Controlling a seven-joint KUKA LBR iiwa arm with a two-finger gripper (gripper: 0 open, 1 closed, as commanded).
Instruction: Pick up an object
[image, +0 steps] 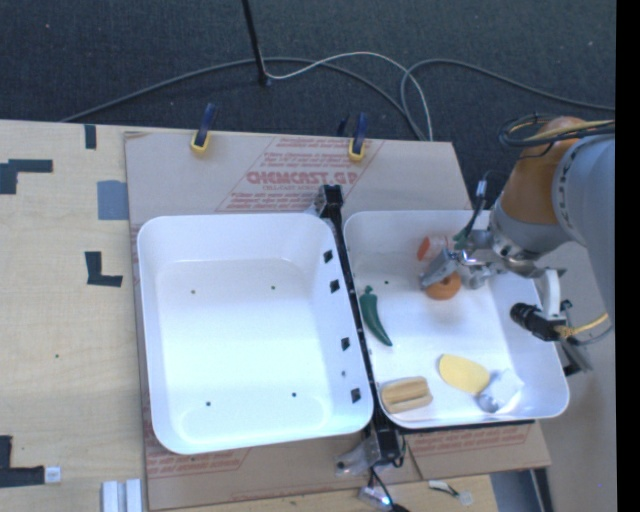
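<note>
We find the gripper (443, 270) low in the right bin (400, 232), touching an orange object (444, 288). We cannot tell the spread of its fingers or any hold.

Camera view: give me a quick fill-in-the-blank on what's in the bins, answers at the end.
1. The green pepper, yellow piece and tan block all lie in the ____ bin of the camera view.
2. The gripper is above an object whose colour is ____.
3. The tan block lies next to the ____ piece.
4. The divider between the bins carries clips of the colour ____.

Answers: right; orange; yellow; black
</note>
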